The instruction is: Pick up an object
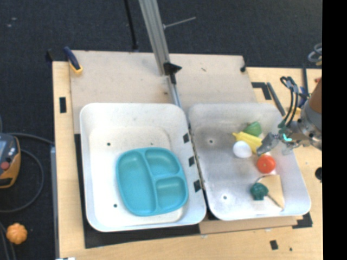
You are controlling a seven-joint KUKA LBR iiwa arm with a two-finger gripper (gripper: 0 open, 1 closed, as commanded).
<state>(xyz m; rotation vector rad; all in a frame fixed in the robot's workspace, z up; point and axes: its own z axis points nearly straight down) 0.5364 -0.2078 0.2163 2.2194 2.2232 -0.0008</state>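
The tool (269, 141) hovers low over the right bin (227, 199), its opening state indeterminate, with the yellow piece (248, 138) and white ball (242, 149) just beside its tip and the red ball (265, 164) directly below.

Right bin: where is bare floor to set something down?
Bare floor fills the right bin's left half, from its left wall to the white ball. The right half is crowded: yellow piece, green piece, red ball, dark green toy and gripper.
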